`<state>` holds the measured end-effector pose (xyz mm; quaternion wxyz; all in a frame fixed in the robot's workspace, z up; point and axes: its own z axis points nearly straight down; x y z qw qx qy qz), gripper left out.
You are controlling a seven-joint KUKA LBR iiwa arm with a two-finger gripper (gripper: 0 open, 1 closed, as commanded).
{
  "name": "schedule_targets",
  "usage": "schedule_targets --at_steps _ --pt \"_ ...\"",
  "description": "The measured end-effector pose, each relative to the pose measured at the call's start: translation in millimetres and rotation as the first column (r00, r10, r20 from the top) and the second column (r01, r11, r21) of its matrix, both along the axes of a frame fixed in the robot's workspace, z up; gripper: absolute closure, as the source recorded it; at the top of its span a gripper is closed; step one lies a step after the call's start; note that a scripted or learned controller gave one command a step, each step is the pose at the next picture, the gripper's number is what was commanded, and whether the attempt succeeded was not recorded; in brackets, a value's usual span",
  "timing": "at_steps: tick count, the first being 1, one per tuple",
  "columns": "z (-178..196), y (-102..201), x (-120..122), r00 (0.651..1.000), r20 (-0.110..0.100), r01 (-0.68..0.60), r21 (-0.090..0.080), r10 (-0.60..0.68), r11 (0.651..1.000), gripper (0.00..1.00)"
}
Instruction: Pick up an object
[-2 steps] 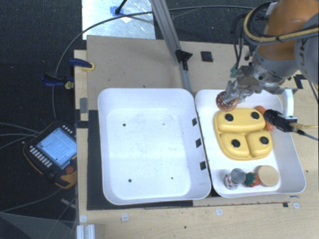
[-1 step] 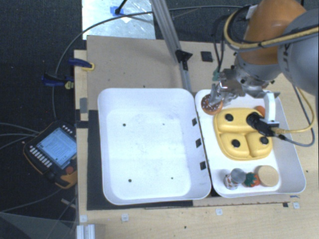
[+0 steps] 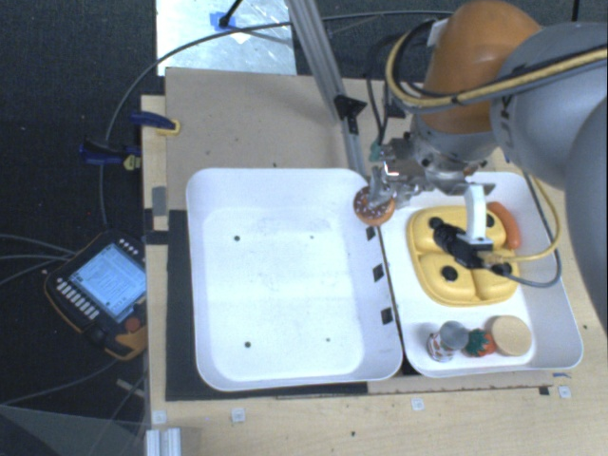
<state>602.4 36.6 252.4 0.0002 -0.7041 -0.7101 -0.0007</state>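
Bench (image 3: pixel 247 122) brown w/ two white bins (image 3: pixel 275 274), pendant (image 3: pixel 100 288) left.

Gripper (image 3: pixel 378 196) above brown round object (image 3: pixel 373 207) at right bin's (image 3: pixel 556 345) left rim.

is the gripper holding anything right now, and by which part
It looks so: a small round brown object hangs at the tip of the gripper, above the seam between the two bins, gripped by its upper edge. The contact itself is too small to confirm.
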Motion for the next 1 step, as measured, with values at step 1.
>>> schedule_targets --at_steps 1 --pt "-6.5 58.8 -12.1 1.0 0.0 -0.002 0.001 0.002 1.0 1.0"
